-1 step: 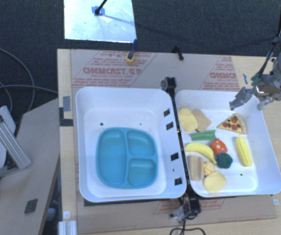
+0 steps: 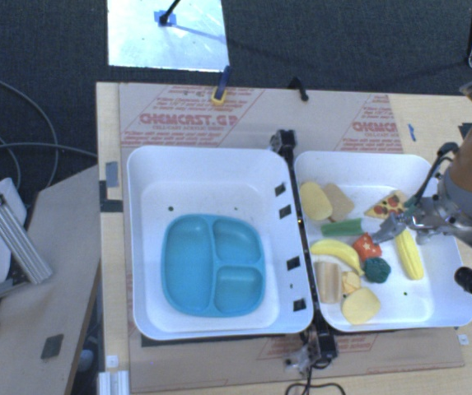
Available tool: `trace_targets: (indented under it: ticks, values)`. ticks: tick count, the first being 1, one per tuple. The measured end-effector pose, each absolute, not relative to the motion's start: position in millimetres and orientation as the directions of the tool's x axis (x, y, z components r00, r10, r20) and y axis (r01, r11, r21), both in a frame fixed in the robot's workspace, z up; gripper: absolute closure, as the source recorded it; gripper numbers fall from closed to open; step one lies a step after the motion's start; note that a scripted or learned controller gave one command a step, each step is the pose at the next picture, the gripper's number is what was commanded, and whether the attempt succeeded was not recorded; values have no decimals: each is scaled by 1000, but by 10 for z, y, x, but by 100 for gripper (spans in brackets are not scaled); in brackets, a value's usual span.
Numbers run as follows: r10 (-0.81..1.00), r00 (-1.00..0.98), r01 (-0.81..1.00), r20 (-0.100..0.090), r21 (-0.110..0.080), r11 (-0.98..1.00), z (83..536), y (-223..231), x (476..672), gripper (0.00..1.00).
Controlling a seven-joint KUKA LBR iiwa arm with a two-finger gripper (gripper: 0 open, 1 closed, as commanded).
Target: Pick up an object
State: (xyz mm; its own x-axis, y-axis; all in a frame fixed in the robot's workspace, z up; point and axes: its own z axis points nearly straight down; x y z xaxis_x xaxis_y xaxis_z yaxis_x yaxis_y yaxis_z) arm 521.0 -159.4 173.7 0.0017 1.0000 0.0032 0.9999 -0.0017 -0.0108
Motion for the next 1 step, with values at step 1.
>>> trace_targets:
  ticks: [1]
  values:
    - [1000,-2,1000,5,-8,2,1126,-1147,4842,0]
